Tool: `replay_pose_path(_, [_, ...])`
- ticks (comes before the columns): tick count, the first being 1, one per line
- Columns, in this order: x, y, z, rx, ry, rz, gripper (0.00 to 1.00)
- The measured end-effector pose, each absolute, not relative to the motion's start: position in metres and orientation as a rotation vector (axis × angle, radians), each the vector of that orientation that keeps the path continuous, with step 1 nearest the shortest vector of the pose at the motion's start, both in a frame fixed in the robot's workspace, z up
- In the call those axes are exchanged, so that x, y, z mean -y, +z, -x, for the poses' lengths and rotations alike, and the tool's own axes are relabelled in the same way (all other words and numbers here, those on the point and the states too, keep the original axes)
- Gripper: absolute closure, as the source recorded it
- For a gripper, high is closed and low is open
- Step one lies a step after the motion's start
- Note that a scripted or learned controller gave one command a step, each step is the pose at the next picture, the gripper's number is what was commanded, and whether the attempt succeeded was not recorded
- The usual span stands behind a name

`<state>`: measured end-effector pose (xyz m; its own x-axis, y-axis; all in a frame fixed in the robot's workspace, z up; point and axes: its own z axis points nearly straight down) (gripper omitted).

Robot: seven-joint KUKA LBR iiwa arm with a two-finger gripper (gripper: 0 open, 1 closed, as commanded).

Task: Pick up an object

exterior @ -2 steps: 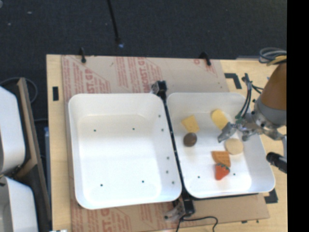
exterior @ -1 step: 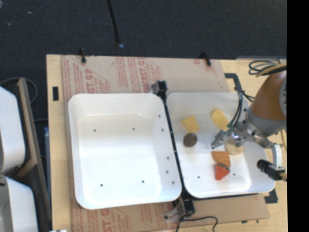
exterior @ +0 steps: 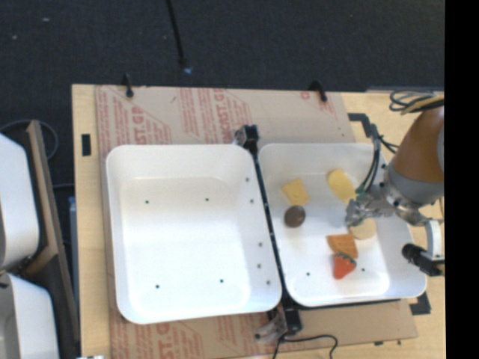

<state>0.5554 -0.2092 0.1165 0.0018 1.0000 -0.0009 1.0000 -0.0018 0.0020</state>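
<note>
The claw [exterior: 360, 217], grip state unclear, sits directly over a pale round object [exterior: 364, 230] in the right bin [exterior: 314, 294]

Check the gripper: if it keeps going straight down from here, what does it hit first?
Most likely the pale round object right under the gripper in the right bin. Depth is unclear from above; the orange piece sits just beside that line.

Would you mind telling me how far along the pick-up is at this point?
Done: the arm has reached into the right bin, and its gripper sits low over a pale round piece. In hand: nothing visibly lifted. Left: grasping and raising one; yellow blocks, a brown ball and the red piece lie untouched.
</note>
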Motion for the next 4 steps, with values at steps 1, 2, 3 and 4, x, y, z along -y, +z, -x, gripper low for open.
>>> replay_pose_path(1, [0.2, 0.169, -0.557, -2.219, 0.004, -2.218, 1.0])
replay_pose_path(2, [0.2, 0.203, -0.558, -2.219, 0.003, -2.219, 1.0])
replay_pose_path(3, [0.156, 0.216, -0.565, -2.223, 0.002, -2.217, 1.0])
replay_pose_path(4, [0.107, 0.21, -0.571, -2.225, 0.002, -2.218, 1.0])
